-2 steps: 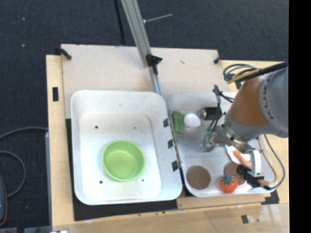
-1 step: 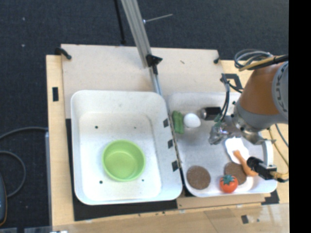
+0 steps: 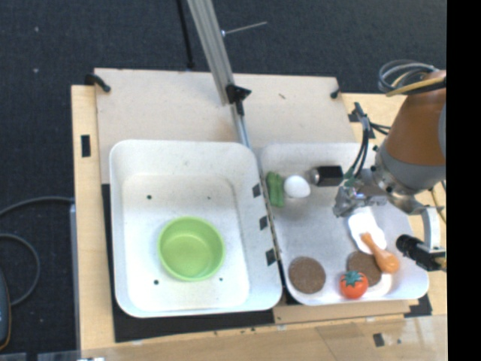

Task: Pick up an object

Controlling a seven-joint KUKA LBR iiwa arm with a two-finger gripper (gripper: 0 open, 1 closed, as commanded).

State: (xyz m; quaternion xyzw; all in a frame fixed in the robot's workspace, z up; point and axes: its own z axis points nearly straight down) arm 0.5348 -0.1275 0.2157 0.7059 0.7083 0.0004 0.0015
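White plastic, two shallow bins side by side on a pale board bench, is recorded in the camera view. The left bin [image 3: 135,164] is occupied by one lime-green bowl [image 3: 191,248], set toward its near side. The right bin [image 3: 301,156] carries the remaining stock: a white egg-shaped piece [image 3: 297,186] lying just beside a small green item [image 3: 274,189] against the left wall; a brown round disc [image 3: 307,274] near the front edge; a red tomato toy [image 3: 353,284] to the right of the disc; a second brown patch [image 3: 364,262] behind the tomato, partly covered; an orange carrot-like piece [image 3: 381,253] resting on a white object [image 3: 367,227].

The gripper [image 3: 347,200] is seen at the end of the grey and orange arm entering from the right, positioned over the far-right part of the right bin, near the white object and well apart from the egg. Whether its pincer is wide or narrow cannot be told from this angle; nothing is seen held.

No object is judged picked yet. For a sound attempt, a single isolated target is to be preferred: the egg or the disc, where space is left on both sides. The crowded near-right corner is judged riskier, since stacked pieces may slip or be nudged aside. A vertical descent centred on the target is advised before closure.
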